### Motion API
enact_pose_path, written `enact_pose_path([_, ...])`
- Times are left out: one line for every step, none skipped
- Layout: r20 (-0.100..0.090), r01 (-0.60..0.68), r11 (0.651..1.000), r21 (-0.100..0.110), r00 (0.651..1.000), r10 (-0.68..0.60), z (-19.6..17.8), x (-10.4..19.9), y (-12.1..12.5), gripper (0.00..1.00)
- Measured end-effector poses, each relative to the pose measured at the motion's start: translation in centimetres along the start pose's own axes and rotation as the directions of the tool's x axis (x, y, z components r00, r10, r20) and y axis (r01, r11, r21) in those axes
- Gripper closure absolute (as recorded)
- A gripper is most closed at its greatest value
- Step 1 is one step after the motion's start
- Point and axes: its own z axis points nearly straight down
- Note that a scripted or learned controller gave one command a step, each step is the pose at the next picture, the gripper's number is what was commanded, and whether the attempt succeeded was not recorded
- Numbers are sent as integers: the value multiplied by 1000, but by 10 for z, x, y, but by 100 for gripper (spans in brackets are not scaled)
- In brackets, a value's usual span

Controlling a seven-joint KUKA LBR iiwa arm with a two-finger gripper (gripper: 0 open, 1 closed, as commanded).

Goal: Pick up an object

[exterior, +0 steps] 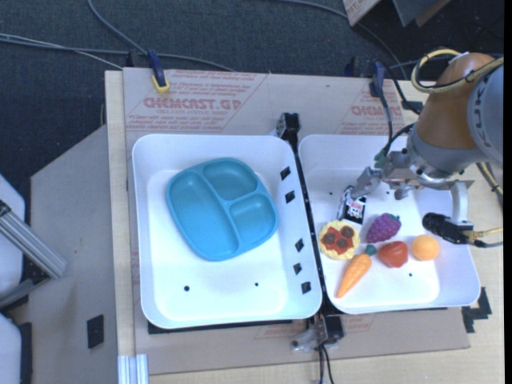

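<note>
Two white bins are seen from above: a blue divided plate (222, 207) lies in the left bin (160, 294), toy foods in the right bin (456, 290). The pincer (354, 206) is lowered beside a toy pizza (338, 239); whether it is open cannot be told. The approach is judged under way, and a descent centred on one toy is called for next.

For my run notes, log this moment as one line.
arm: over right bin | gripper: low beside pizza toy | grasp: unconfirmed | left bin: blue tray
</note>
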Motion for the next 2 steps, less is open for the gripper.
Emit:
enact_pose_path([-3, -1, 1000, 5, 1000, 1, -8, 1, -1, 100])
enact_pose_path([-1, 1, 1000, 5, 1000, -1, -72, 3, -1, 100])
